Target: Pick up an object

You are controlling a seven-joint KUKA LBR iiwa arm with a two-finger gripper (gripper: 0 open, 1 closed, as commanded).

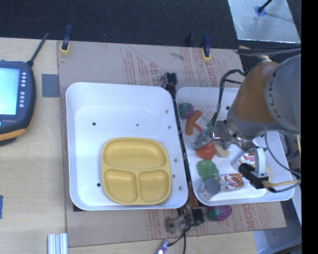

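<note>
I have the tool (208, 139) down inside the right bin (286, 194), low over a crowded patch of items, and I cannot tell from this slant whether it is released or clenched, nor whether anything sits in it; the wrist hides too much. Directly beneath and touching or nearly touching the tool lies a red-orange piece (205, 152), the likeliest pick; just above the tool is an orange sausage-shaped piece (192, 122), and beyond that a small green and magenta item (186, 109); below the tool sit a green lump (206, 168) and a tipped can (218, 185). My concerns: the items lie so close that a closing grasp may catch two at once or nudge the target aside; the red-orange piece looks rounded and may squirt out; the bin's dividing wall stands near on the far side from the arm. The yellow tray (135, 170) in the left bin (79, 142) is well apart.
</note>
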